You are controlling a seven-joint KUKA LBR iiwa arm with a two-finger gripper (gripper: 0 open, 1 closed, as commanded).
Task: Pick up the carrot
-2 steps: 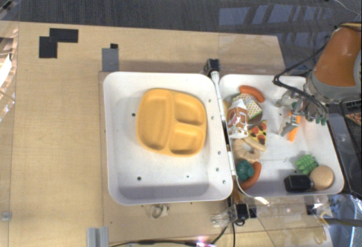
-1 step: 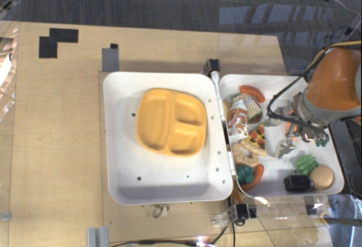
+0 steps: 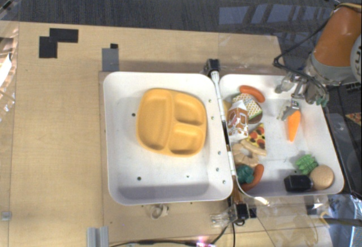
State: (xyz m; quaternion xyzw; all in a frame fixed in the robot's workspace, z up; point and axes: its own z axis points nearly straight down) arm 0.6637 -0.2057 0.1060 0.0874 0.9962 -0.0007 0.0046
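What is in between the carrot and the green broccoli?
Nothing. In the camera view, bare white bin floor lies between the carrot and the broccoli.

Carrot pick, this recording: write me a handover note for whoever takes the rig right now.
Hand: low in the right bin, its tips right at the carrot's top end; grip can't be confirmed.
Carrot: lies in the right bin's upper right part, apart from the food pile along the left wall.
Yellow tray: in the left bin.
Done: approach to the carrot.
Left: secure the grasp and lift it.
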